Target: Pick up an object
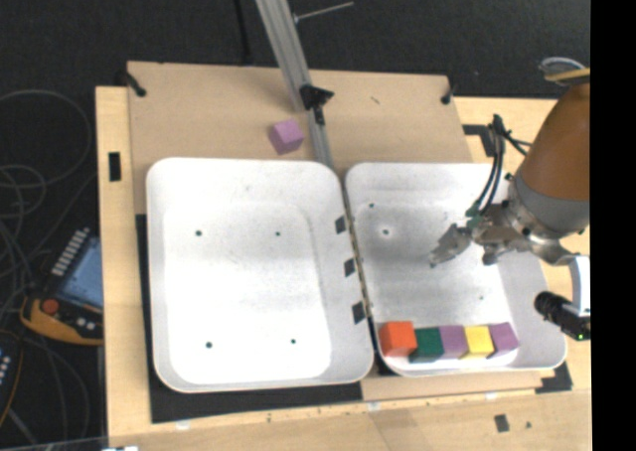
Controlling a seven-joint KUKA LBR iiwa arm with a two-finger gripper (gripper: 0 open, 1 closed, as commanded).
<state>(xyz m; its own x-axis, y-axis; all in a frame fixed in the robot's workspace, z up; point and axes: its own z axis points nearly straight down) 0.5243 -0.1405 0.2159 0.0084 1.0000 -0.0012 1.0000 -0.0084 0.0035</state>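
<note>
Stray purple cube [286,135]: sits outside the bins on the bare bench board [199,111], at about 11 o'clock from the bench centre, near the foot of the slanted metal rail [283,32]. Likely out of easy reach, so a poor pick.

Left bin [164,270]: its white floor shows a few dark specks and no blocks.

Right bin [397,191]: holds the candidates, all pushed against its 6 o'clock wall.

Block row: orange cube [398,337], green cube [428,343], purple block [453,341], yellow cube [480,341] and a second purple block [503,336], side by side and touching.

Handling, as a judgement: they look like small, rigid, light cubes with flat faces, not fragile; smooth sides may slip under a shallow pinch.

Where to take hold: because the neighbours touch, fingers will not fit between them. The faces toward 12 and 6 o'clock are the usable ones, though the 6 o'clock face is crowded by the bin wall. The orange cube at the row's end has a free face toward 9 o'clock and seems easiest.

Gripper [463,244]: above the right bin's middle, at roughly 12 o'clock from the row and well apart from it, holding nothing. The fingers look spread, one tip reaching toward 9 o'clock.

Risk: a descent against the wall could merely nudge the row.
</note>
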